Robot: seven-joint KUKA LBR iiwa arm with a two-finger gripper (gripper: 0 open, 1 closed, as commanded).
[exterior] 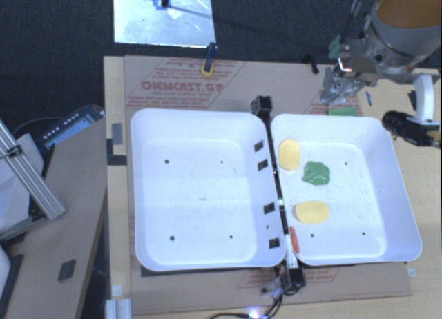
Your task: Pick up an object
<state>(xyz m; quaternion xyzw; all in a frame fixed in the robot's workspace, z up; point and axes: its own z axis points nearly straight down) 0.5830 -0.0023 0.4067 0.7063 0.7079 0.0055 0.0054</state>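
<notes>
Three small items lie in the right bin [397, 193]: a yellow piece [289, 154] near the divider, a green crumpled piece [316, 172] just right of it, and a second yellow piece [312, 212] lower down. A thin red-orange object [294, 239] rests by that bin's front left corner. My gripper [338, 90] hangs above the far edge of the right bin, behind and right of the objects, well apart from them. A green thing [343, 110] shows just under the gripper on the bench.
The left bin [148, 172] sits beside the right one, joined by a black clip strip [269, 172]. A shiny metal plate [164, 7] lies at the back left. A yellow-and-blue clip [208, 64] stands on the cardboard. Grey gear [27, 172] occupies the left.
</notes>
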